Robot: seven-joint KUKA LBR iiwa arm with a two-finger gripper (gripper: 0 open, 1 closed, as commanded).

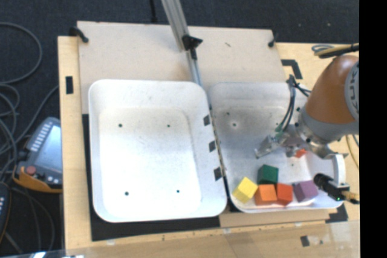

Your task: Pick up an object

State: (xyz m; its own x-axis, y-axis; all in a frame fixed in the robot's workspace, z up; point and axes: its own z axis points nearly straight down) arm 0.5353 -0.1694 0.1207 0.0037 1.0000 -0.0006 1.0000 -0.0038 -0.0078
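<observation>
Near the front wall of the right bin (242, 99), the yellow block (245, 188), orange block (265, 194), red block (284, 193) and purple block (304, 190) sit packed in a row, the green block (268, 174) just behind. Above them hangs the gripper (275, 145); whether its jaws are spread or closed, I cannot tell. The crowding could block a clean grasp or nudge neighbours.

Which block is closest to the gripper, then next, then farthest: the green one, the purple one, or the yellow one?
Measured from the gripper in the right bin:
1. Green block, just below it.
2. Purple block, lower right by the bin's front edge.
3. Yellow block, lower left corner, though nearly tied with purple.
</observation>
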